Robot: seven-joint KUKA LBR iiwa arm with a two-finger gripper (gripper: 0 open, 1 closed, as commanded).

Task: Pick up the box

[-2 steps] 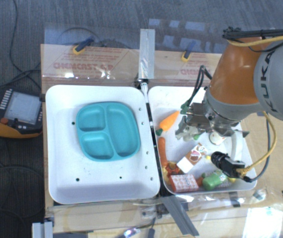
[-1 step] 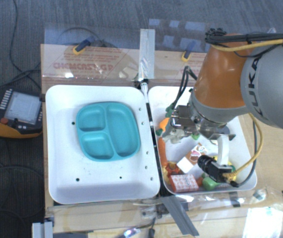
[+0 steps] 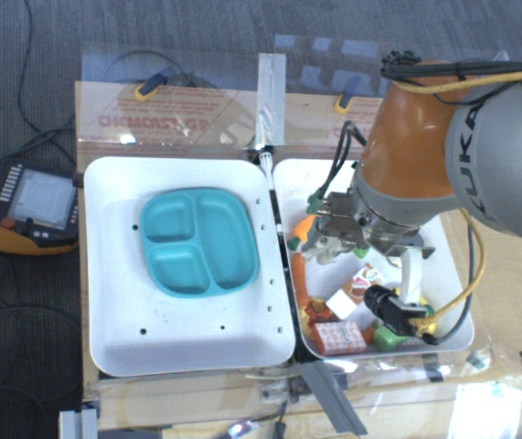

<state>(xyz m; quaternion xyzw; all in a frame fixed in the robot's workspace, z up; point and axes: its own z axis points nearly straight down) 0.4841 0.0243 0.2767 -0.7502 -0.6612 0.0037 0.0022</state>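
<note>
Right bin (image 3: 458,329), near edge: a red box (image 3: 338,337) is seen lying flat, on the camera side of the hand (image 3: 335,238) and well apart from it. Nothing is touching the box.

A green item (image 3: 385,339) is noted just beside the box, toward the view's right. A white carton (image 3: 356,287) with a dark label is found between the box and the hand, tilted. A long orange piece (image 3: 299,280) is seen along the bin's left wall, just to the view's left of the hand and slightly nearer the camera.

The hand is held low over the middle of the right bin, under the orange-banded wrist (image 3: 407,144). How far it is open cannot be told, since it is masked by its own body and the clutter. Nothing is seen to be held.

Left bin (image 3: 114,341), to the view's left of the hand: a blue three-part plate (image 3: 197,242) is recorded lying flat at its centre, well apart from the hand.

Beyond the hand, the brown desk (image 3: 178,117) is seen, covered by a clear sheet. A handheld screen unit (image 3: 27,208) is noted on the floor, far to the view's left.
</note>
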